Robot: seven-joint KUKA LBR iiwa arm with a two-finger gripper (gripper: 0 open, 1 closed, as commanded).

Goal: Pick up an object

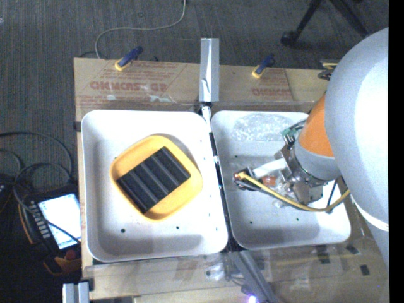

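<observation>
A yellow tray with a black ribbed insert (158, 175) was seen in the left bin (101, 232), well apart from the end effector (278, 182) lowered over the right bin (252, 223); its finger state could not be told.

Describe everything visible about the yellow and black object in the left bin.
The yellow object is a rounded, squarish pad, plastic-looking, with a black ribbed panel of parallel ridges set into its top. It lies flat, face up, turned diagonally to the bin's sides. It rests on the floor of the left bin, near the middle, clear of the walls. Nothing else touches it; the end effector is over the right bin.
</observation>
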